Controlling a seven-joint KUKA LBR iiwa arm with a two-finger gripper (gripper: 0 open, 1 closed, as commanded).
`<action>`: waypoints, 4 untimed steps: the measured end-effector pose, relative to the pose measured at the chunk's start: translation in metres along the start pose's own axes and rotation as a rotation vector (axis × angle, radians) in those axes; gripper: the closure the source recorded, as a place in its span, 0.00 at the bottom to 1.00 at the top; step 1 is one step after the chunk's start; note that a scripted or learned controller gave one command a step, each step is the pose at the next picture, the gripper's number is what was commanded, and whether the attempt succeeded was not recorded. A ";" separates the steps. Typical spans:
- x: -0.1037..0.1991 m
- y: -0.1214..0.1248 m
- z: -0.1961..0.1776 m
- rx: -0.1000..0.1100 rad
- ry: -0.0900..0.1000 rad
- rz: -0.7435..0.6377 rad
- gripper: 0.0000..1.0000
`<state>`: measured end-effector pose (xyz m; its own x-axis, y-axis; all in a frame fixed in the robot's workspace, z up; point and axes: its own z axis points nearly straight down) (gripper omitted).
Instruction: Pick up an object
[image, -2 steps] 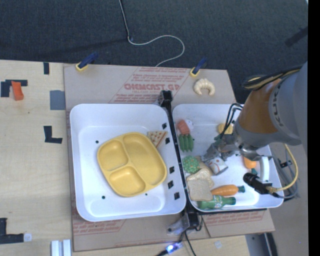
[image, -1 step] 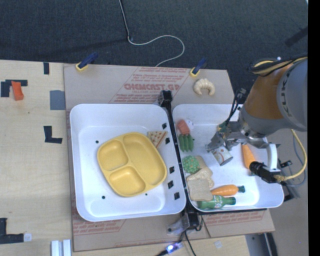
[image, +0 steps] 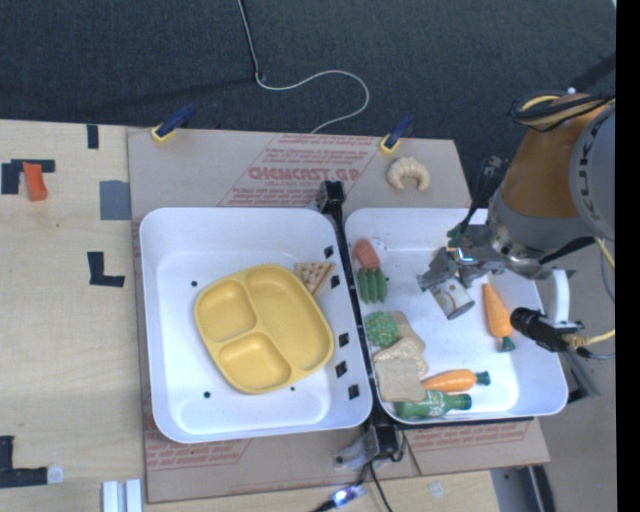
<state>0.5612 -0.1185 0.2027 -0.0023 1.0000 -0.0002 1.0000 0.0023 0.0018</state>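
My gripper (image: 449, 283) hangs over the middle of the right bin (image: 540, 395), on the grey arm with its orange band that comes in from the right. Just right of it lies an orange carrot (image: 496, 311). A second carrot (image: 450, 380) lies near the bin's front, with a green bottle (image: 432, 405) beside the front wall. Along the bin's left side sit a reddish sausage piece (image: 366, 253), a green ribbed vegetable (image: 373, 286), a broccoli-like piece (image: 380, 327) and bread slices (image: 400, 368). No object shows plainly in the gripper.
The left bin (image: 170, 300) holds a yellow divided plate (image: 263, 327) and a cracker-like piece (image: 314, 273) by its right wall. A croissant (image: 408, 174) lies on the cardboard behind the right bin. Clamps (image: 173, 122) pin the cardboard's back edge.
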 end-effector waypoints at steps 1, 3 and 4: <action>0.001 0.000 -0.023 0.001 0.000 0.001 1.00; 0.092 0.072 -0.030 0.001 0.001 -0.004 1.00; 0.098 0.072 -0.016 0.005 -0.001 0.001 1.00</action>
<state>0.6328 -0.0207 0.2189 -0.0008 1.0000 -0.0011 1.0000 0.0008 -0.0030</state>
